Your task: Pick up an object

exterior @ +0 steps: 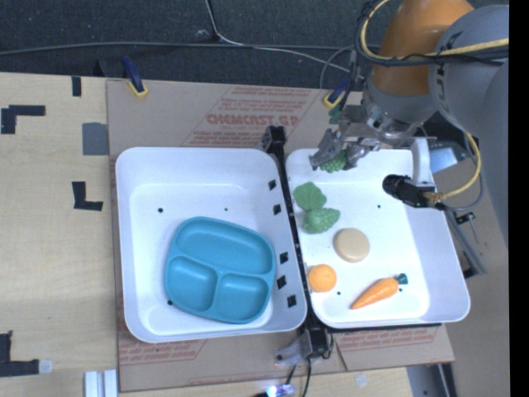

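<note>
My gripper [337, 157] hangs over the back left corner of the right bin [430, 246]. A small dark green toy vegetable [333, 165] sits between its fingertips, and the fingers are shut on it. Just below it in the right bin lie two lighter green leafy pieces [310, 195] [321, 219]. Further toward the front are a beige round piece [352, 244], an orange ball [321, 278] and a toy carrot [378, 292].
The left bin [140, 180] holds a blue divided plate [220, 270]. A black clip-lined divider [285, 222] joins the two bins. The arm and its cables [430, 64] fill the upper right, above the right bin's back edge.
</note>
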Robot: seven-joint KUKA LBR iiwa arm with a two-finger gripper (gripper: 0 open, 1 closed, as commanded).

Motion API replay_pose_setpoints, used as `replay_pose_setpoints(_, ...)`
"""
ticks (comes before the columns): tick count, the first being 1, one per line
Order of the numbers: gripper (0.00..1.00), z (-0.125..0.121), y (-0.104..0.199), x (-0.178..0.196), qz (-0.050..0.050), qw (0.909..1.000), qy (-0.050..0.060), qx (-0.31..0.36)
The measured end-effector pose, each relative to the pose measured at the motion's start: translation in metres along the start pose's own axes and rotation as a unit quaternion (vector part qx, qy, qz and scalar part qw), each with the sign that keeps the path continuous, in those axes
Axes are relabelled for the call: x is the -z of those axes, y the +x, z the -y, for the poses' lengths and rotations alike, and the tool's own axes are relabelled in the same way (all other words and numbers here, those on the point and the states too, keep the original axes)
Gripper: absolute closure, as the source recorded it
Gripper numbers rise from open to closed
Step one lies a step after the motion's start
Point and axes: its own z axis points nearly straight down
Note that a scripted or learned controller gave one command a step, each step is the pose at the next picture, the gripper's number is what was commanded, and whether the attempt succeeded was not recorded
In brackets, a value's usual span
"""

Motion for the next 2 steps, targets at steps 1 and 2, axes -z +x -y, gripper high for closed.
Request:
replay_pose_setpoints(1, 1.0, 0.026, 0.052, 0.003, 0.0, 1.0, 0.001, 0.0)
replay_pose_setpoints(2, 1.0, 0.042, 0.101, -0.015, 0.001, 1.0, 0.001, -0.001)
